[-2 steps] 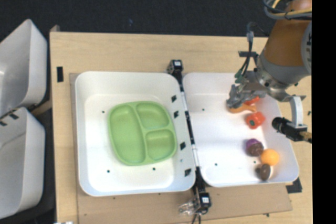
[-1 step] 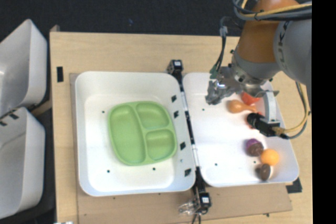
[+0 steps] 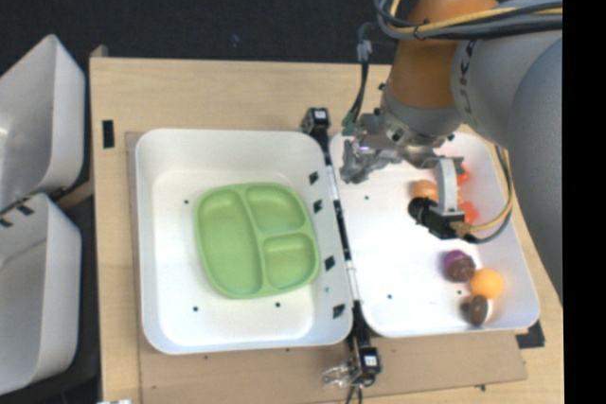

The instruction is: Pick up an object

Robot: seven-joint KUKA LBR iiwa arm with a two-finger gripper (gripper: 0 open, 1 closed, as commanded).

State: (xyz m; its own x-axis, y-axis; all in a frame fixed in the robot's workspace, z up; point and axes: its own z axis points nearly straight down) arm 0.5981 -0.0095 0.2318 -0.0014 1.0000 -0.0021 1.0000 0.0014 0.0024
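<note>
My gripper (image 3: 358,162) hangs low over the far left part of the right bin (image 3: 398,298), close to the divider between the bins. Nothing shows between its tips. Several small things lie in this bin, all to the right of the gripper. A pale orange piece (image 3: 422,189) sits mid-bin, partly hidden by the wrist. Near the front right corner are a dark purple item (image 3: 459,266), an orange ball (image 3: 488,283) and a brown item (image 3: 473,308), close together.
The left bin (image 3: 161,317) holds a green divided plate (image 3: 256,239) lying flat in its middle. White containers (image 3: 38,203) stand off the bench at the far left. The arm's grey body covers the right bin's far right side.
</note>
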